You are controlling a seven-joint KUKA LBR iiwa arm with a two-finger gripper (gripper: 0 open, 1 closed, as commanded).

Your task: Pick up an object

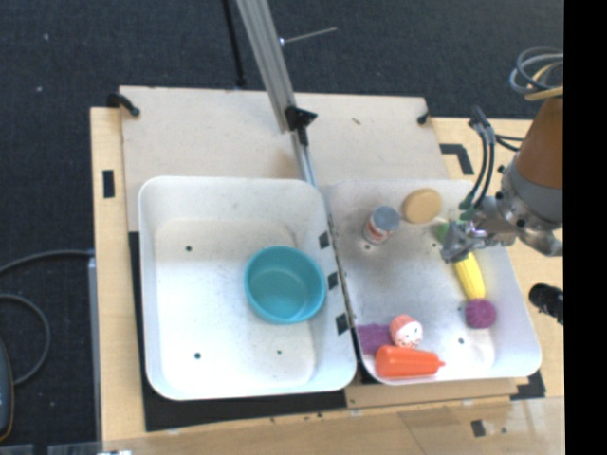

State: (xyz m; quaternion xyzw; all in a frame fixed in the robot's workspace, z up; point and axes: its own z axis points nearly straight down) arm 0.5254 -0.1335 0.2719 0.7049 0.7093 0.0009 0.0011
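Note:
The arm comes in from the right and its gripper (462, 242) hangs low over the right bin (417, 268), just above the top end of a yellow corn cob (469, 277). Nothing can be made out between the fingers. Around it in that bin lie a tan round bun (422, 206), a small grey and red can (382, 224), a purple ball (480, 314), a small pink and white figure (406, 330), an orange carrot (408, 360) and a purple piece (372, 335).
In the left bin (190, 349) rests a blue bowl (285, 284). A slanted metal pole (270, 60) rises from the back of the bench between the bins. Cables (536, 69) hang at the right edge.

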